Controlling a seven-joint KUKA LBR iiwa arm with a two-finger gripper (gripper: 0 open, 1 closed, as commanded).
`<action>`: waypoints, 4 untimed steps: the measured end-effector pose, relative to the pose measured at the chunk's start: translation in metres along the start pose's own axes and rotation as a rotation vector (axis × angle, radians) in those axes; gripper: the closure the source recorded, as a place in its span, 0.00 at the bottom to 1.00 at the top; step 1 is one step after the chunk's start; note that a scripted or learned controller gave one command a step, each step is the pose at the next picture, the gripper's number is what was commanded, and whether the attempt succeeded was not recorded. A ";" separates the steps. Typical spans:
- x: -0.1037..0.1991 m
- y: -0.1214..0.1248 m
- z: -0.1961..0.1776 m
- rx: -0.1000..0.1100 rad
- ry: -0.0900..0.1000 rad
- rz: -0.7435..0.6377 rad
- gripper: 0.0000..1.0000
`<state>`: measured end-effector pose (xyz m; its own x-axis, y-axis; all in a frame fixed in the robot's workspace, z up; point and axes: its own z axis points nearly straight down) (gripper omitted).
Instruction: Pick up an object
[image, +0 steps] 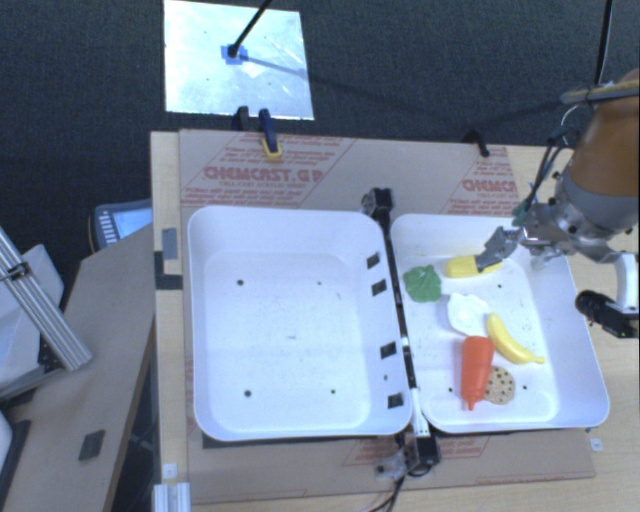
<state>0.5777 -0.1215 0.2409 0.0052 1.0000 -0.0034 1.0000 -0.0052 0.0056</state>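
Note:
The right bin (575, 375) holds several toy foods. A small yellow piece (458, 267) lies near its back wall. Beside it are a green leafy piece (422, 284), a white piece (466, 312), a yellow banana (512, 340), an orange carrot (475, 370) and a brown cookie (499, 386). My gripper (493, 251) reaches in from the right and is low at the right end of the small yellow piece, touching or nearly touching it. The piece still looks to be resting on the bin floor.
The left bin (290, 330) stands next to the right one, with black clips (385, 290) along the shared divider. The grey arm with its orange band (605, 150) hangs over the right bin's back right corner. A clamp (268, 135) sits at the back of the bench.

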 end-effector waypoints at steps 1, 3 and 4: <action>0.060 0.037 -0.006 0.001 0.004 -0.012 0.00; 0.143 0.052 -0.069 -0.008 0.004 -0.012 0.00; 0.238 0.060 -0.021 0.007 0.007 -0.018 0.00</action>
<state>0.6392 0.1166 0.2610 -0.0128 0.9999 0.0033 0.9999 0.0128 -0.0011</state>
